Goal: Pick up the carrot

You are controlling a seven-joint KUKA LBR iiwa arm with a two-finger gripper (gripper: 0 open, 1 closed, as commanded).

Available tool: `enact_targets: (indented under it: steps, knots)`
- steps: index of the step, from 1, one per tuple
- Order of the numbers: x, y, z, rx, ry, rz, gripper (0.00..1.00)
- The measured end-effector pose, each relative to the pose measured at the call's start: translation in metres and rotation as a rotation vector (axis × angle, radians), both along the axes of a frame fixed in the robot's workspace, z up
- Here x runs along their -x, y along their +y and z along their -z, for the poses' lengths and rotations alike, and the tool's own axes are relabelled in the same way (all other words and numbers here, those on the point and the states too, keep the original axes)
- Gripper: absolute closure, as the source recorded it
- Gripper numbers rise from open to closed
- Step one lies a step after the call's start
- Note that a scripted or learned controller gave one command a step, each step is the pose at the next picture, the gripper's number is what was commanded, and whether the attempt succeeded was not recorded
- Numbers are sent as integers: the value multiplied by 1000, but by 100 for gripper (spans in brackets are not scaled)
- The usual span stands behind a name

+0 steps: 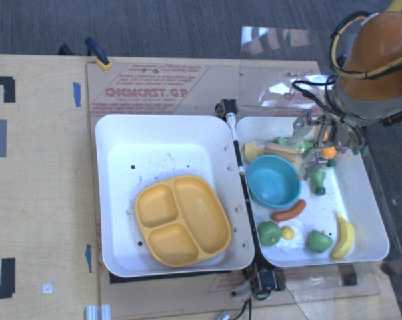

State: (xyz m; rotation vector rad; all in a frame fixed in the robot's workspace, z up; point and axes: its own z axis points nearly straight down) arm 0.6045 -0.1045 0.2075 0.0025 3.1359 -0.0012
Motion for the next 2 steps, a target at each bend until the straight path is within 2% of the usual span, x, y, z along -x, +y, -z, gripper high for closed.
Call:
enact_targets:
  steps: [1,2]
  knots:
    - [-53,-49,65,-1,0,186,0]
    - [-42,-99,110,-3,-14,354,0]
